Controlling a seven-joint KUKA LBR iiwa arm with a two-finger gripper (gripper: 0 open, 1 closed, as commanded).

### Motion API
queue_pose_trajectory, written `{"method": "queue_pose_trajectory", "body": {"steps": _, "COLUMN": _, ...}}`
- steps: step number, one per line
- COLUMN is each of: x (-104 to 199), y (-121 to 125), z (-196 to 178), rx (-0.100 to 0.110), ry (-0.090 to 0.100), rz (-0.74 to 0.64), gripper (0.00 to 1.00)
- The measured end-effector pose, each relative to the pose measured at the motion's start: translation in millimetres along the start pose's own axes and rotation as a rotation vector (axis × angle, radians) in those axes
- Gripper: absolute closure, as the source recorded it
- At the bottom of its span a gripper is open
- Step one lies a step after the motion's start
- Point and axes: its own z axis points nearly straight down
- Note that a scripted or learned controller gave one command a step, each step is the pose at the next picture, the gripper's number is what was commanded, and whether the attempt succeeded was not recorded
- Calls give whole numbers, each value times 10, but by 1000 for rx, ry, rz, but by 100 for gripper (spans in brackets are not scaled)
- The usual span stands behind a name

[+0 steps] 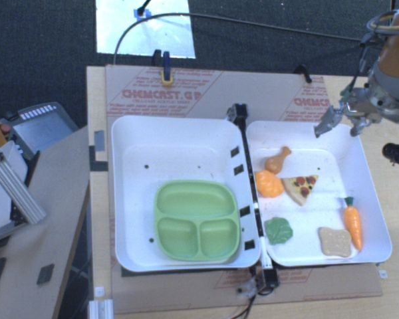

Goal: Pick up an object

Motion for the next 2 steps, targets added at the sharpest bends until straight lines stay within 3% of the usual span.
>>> {"method": "queue_pose_trajectory", "body": {"steps": 1, "x": 6, "y": 19, "z": -80, "rx": -12, "ry": -2, "rz": -2, "gripper": 0}}
{"method": "queue_pose_trajectory", "body": {"steps": 2, "x": -41, "y": -23, "z": 515, "rx": -9, "ry": -1, "rz": 0, "gripper": 0}}
